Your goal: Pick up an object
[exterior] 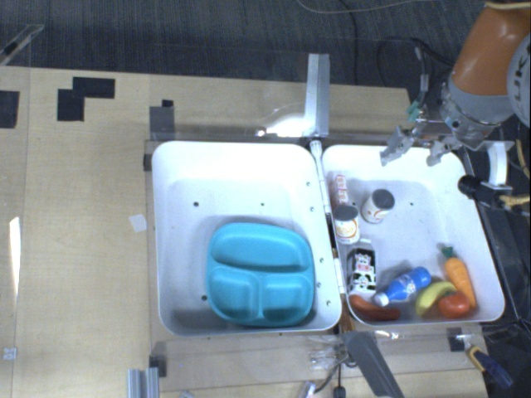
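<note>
The end effector (417, 147) is hanging open and empty over the right bin's (489, 247) far edge. The can (378, 205) is standing nearby inside: light, rigid, probably slick; gripping across its sides looks best.

desk (75, 247): pale wood-coloured top, filling the left and centre of the frame below a dark strip along the top edge.
left bin (178, 177): shallow, white, rounded corners; sits on the desk at frame centre, touching its neighbour along one side.
right bin (415, 191): same kind, at centre right of the frame.
metal post (319, 98): upright, grey, at the far end of the seam between the two bins.
black markings (83, 96): blocky dark shapes flat on the desk, upper left of the frame.
brackets (162, 118): small dark and grey pieces at the corners of the left bin.
cable (365, 7): thin, looping across the dark strip, upper right.
</note>
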Controlling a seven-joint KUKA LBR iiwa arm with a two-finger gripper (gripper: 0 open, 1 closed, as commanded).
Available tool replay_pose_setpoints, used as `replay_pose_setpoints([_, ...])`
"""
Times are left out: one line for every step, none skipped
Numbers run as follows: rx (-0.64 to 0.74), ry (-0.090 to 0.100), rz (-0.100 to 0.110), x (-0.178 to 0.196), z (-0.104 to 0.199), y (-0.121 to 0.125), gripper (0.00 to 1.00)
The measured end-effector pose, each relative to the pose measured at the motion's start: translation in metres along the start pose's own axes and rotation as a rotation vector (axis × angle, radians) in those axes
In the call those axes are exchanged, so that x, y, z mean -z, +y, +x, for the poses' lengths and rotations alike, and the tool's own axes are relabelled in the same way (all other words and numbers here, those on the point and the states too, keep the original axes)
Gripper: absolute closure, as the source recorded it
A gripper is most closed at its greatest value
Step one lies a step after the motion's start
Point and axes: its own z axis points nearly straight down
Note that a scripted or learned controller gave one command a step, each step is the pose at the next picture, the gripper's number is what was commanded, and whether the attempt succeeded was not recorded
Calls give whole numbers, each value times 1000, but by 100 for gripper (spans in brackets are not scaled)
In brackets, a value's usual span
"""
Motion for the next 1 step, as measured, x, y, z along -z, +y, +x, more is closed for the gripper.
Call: replay_pose_setpoints([-64,-1,-1,-136,-18,-20,0])
